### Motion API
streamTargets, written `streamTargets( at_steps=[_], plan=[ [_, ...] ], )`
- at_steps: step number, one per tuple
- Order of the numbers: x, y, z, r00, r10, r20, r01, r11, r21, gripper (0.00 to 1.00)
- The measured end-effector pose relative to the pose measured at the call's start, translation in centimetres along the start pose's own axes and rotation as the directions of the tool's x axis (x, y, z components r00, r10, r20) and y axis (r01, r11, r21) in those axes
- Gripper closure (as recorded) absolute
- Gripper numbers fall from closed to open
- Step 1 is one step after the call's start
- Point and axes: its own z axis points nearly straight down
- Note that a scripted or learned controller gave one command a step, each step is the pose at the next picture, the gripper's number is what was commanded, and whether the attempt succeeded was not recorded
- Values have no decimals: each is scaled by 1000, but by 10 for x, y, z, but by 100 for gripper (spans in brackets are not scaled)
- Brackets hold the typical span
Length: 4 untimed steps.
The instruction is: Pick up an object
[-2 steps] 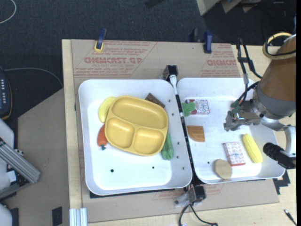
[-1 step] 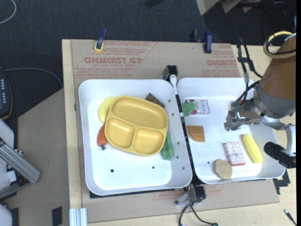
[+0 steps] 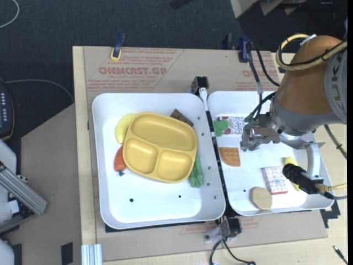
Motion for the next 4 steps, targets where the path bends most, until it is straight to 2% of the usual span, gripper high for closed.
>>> streamTargets(
  at_steps=[1,2,4],
  plan=[
    [-3,0,-15,1000,4,1,-4,1000,-3,100],
    [0,-6,1,1000,5,-1,-5,1000,4,100],
    [-14,-9,-1,1000,5,1,-5,1000,0,100]
  ],
)
